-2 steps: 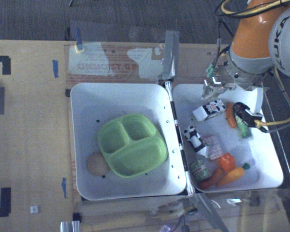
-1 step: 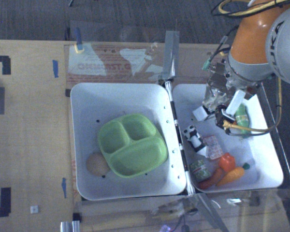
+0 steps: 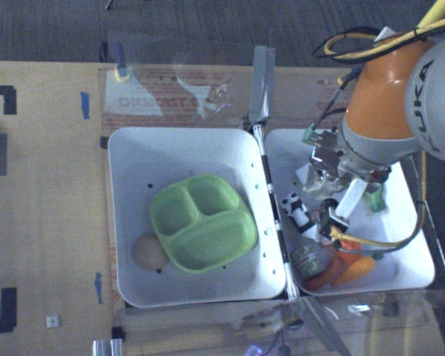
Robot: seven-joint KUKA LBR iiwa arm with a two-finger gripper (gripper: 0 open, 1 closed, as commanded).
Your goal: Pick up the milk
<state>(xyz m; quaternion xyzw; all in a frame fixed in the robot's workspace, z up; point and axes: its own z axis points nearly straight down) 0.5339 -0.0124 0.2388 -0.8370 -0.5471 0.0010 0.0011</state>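
Honestly, whether the jaws are open or closed cannot be told: they hang low inside the right bin (image 3: 411,262), half lost among wrist hardware when seen from above, and nothing shows between them. The arm (image 3: 389,102) is down here, I judge, because the target sits on this side. Just left of the jaws lies a small black-and-white carton (image 3: 297,212), which I take for the milk from its cow-like patches. It rests close to the bin's left wall, so there seems little room for a jaw on that side, and a grasp running along the wall looks the safer choice.

Toward the front of the same bin stand a green can (image 3: 305,259) and, beside it, orange and red pieces (image 3: 348,269), near enough to be nudged. The left bin (image 3: 133,169) holds a green divided plate (image 3: 202,221) with a brownish round thing (image 3: 148,251) tucked against its edge. Both bins sit on the table (image 3: 44,199).
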